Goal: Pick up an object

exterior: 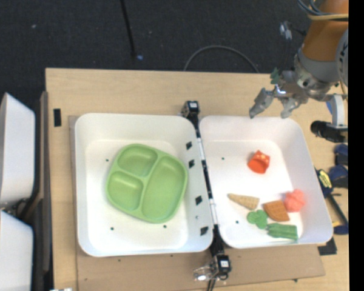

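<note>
Dark carpeted floor [79,23] all round, crossed by a black cable [221,52]. Pale wooden bench [127,90] bearing two white bins, left bin [91,235] beside right bin [303,138]. Inside left bin, a green divided plate [147,182]. Above right bin's far rim, gripper [273,106] with fingers spread apart, nothing between them. Within right bin: red block [259,162] mid-floor; near its front edge, tan wedge [243,200], orange piece [276,210], pink piece [295,199], green toy [273,225].
</note>
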